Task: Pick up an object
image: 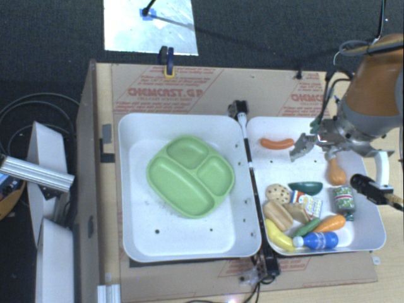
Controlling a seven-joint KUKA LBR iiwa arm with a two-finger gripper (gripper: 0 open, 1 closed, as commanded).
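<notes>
Item: sausage (277, 143), lying alone just left of my fingers (307, 145), which stand apart holding nothing; best taken crosswise at its middle, clear of the bin (379, 232) wall.

Green divided plate (190, 176) sits in left bin (136, 245), tilted a bit askew, three compartments. Bins rest on brown cardboard sheet (189, 87) with red lettering. Yellow-and-black clamp (167, 60) at cardboard's far edge. Shiny foil-like sheet (126, 17) on dark carpet beyond it, blue bit (147, 14) on top. Black cables (28, 109) coil on floor at left. White boxes (47, 219) and silver metal bar (36, 173) by left edge
</notes>
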